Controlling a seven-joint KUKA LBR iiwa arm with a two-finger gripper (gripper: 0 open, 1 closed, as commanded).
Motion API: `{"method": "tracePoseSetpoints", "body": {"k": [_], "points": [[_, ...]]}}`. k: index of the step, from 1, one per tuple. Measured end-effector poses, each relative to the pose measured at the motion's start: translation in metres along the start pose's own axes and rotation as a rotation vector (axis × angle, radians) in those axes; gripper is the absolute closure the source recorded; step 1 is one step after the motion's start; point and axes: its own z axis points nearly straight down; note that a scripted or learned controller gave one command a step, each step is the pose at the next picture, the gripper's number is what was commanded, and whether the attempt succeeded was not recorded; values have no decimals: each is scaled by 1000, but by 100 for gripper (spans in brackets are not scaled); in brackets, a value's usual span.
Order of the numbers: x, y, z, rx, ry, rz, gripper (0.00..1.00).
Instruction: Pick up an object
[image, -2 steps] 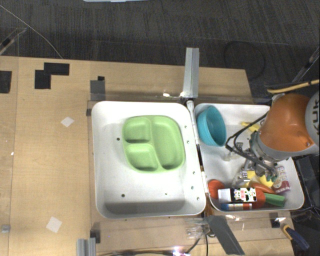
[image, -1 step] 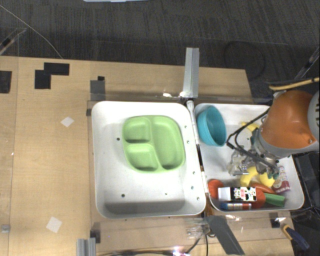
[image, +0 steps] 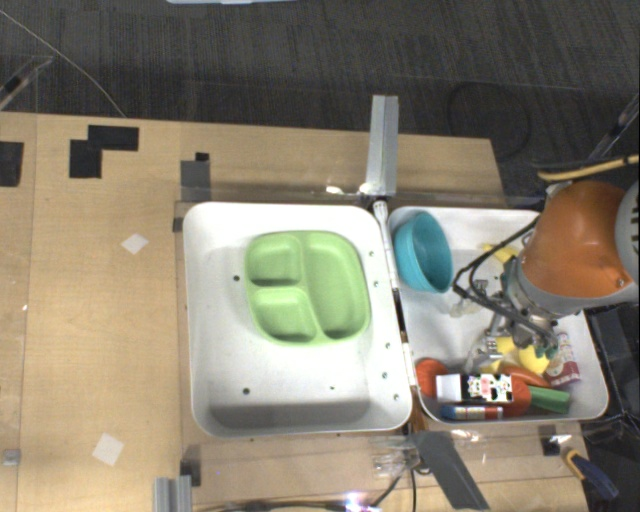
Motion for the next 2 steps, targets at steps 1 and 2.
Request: {"method": "tracePoseSetpoints", "body": {"k": [1,2], "points": [[6,2,10,0,-2,28,0],[19,8,6,5,-27,-63,0]]}}
